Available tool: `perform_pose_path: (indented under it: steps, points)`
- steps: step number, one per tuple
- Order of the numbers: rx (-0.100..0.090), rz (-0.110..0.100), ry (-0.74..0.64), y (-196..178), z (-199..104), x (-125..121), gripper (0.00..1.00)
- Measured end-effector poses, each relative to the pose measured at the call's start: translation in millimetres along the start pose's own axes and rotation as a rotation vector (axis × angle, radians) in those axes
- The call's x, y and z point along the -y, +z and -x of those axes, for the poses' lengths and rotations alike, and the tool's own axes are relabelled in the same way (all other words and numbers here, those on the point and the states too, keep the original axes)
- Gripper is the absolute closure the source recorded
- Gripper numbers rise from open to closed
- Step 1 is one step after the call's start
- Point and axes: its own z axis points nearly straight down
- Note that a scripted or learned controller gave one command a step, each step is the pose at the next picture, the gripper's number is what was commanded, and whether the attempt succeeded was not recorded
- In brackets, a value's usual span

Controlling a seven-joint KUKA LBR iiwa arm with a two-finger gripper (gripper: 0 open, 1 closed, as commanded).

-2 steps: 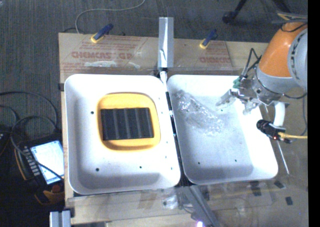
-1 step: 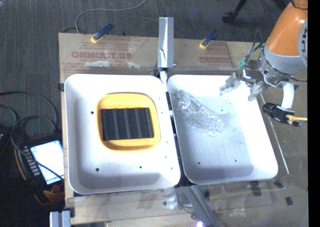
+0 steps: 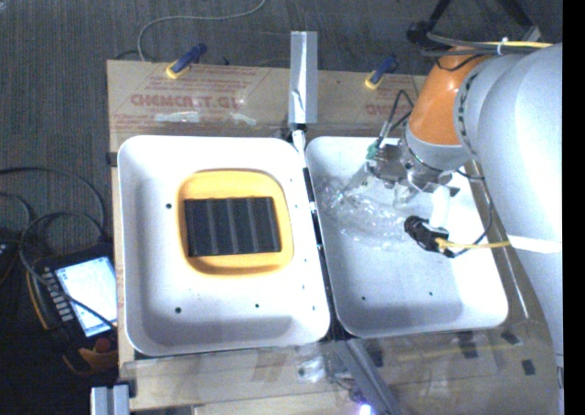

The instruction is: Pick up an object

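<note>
A crumpled piece of clear plastic [image 3: 366,214] lies in the upper left part of the right bin [image 3: 411,299]. In the middle of the left bin [image 3: 146,249] rests a yellow-rimmed tray with a black ribbed insert [image 3: 234,221]. My gripper [image 3: 399,175] is low in the right bin's upper half, just right of and above the clear plastic, below the orange band [image 3: 437,111]. The wrist hides its tips, and I see nothing held.
The grey arm [image 3: 521,157] covers the right bin's right side. A black connector on a yellow cable [image 3: 425,232] hangs beside the gripper. A metal post [image 3: 303,79] stands between the bins at the back, with blue clamps [image 3: 186,59] on the cardboard edge.
</note>
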Motion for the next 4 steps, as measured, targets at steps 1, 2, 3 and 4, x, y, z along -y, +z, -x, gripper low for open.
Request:
perform_pose_path:
  steps: [1,2,3,4]
  points:
    - [0.0,-0.004,-0.096,-62.5,47.8,17.2,0.0]
    - [0.0,-0.004,-0.096,-62.4,47.8,17.2,0.0]
    - [0.0,-0.003,0.014,-83.4,94.1,-30.0,0.0]
    - [0.0,-0.002,0.121,-181.9,82.6,18.3,0.0]
